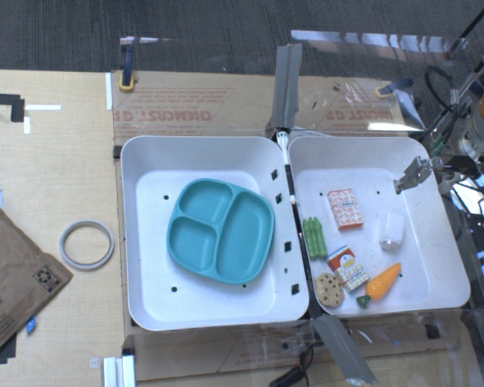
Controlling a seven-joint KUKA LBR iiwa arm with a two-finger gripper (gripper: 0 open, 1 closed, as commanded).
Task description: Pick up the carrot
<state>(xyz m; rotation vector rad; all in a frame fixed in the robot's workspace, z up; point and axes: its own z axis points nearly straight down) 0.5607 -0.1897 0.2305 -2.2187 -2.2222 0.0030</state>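
Bench notes, left to right. Teal plate sits alone in the left bin. In the right bin: green beans, cracker box, cookie, small carton, then the carrot near the front rim, its stalk end almost against the carton. My jaws hang over the bin's far right side, well apart from it; spread or pressed together, I cannot tell. Risks: clipping the carton, or the tapered carrot rolling out.

Orange carrot w/ green top, teal tray, white bins.
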